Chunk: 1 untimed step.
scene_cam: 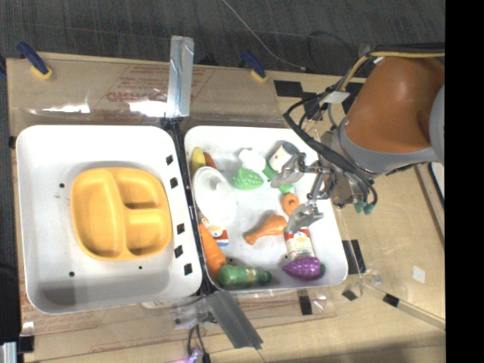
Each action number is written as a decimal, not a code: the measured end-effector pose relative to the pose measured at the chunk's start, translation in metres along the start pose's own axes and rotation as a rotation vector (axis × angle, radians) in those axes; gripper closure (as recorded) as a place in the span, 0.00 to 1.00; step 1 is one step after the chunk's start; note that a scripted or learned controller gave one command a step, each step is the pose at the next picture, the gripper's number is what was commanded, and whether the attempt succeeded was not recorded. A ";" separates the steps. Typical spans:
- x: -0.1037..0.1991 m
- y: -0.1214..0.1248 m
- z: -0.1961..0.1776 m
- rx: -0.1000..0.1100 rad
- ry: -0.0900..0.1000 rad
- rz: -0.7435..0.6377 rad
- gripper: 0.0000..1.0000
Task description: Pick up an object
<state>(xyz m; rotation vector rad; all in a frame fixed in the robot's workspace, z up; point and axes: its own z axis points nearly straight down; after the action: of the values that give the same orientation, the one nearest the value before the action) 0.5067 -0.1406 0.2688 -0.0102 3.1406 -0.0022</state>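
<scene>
Bench: two white bins (30, 203), side by side.
Left bin: one yellow tray (121, 210).
Gripper (296, 195): jaws spread, nothing pinched, right of centre.

A dark grey ribbed carpet floor (98, 10) fills the far side, crossed by a thin pale cable (249, 29). Nearer lies the light brown wooden bench top (408, 240), with blue clamps (34, 60) at its far edge

A robotics lab: two white bins (30, 203) taped onto a cardboard-covered counter (113, 89) held by blue clamps (34, 59), toy food (265, 229) as test objects, loose cables (249, 21) over grey carpet (91, 6).
</scene>
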 end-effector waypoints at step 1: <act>0.004 -0.056 0.154 -0.005 0.010 -0.034 0.00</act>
<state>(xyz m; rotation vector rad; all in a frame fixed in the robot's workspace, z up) 0.5034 -0.1969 0.1149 -0.0638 3.1504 0.0062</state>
